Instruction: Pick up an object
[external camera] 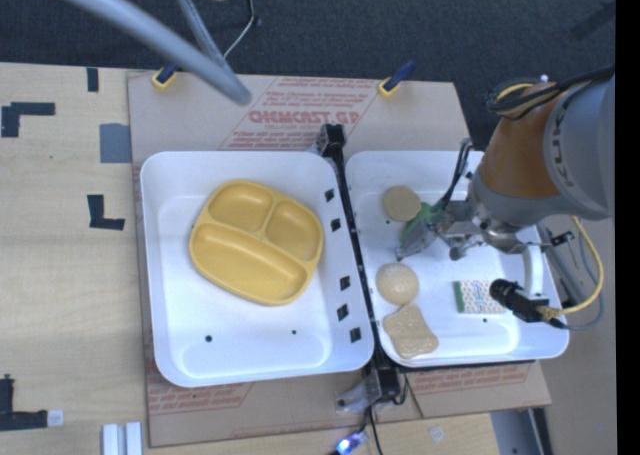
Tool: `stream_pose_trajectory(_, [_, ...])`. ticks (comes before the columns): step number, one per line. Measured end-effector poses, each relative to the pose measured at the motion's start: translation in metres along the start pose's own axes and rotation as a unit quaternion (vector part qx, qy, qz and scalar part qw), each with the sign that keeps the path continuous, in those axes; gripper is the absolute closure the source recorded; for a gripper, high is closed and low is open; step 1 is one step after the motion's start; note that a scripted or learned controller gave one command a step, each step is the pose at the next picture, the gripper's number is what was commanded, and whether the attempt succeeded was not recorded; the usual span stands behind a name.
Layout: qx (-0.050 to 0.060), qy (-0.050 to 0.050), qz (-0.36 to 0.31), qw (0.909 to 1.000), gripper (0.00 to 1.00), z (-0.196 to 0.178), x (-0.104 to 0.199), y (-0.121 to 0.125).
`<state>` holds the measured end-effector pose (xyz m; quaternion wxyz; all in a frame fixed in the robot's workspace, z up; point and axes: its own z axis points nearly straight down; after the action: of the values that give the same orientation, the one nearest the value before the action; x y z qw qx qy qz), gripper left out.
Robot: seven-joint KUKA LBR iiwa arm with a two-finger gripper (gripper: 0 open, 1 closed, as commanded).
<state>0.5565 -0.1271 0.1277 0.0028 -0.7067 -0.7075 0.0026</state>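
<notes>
Fingers' spread: cannot tell, hidden under wrist; gripper (432, 230) hovering low in right bin (520, 343), touching or just above small green object (424, 216). Nothing visibly held. Judging step: reaching for grasp. Round tan piece (402, 203) and pale ball (397, 283) lying near. Next: closing on green object, then lifting.
</notes>
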Motion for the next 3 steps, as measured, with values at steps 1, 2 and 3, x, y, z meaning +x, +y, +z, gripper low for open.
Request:
stream_pose_trajectory(1, [-0.002,0.0,-0.001,1.0,1.0,-0.014,0.001,0.001])
stream_pose_trajectory(2, [-0.006,-0.001,0.0,1.0,1.0,-0.065,-0.009,0.002])
stream_pose_trajectory(3, [-0.004,0.0,0.0,1.0,1.0,-0.085,-0.009,0.003])
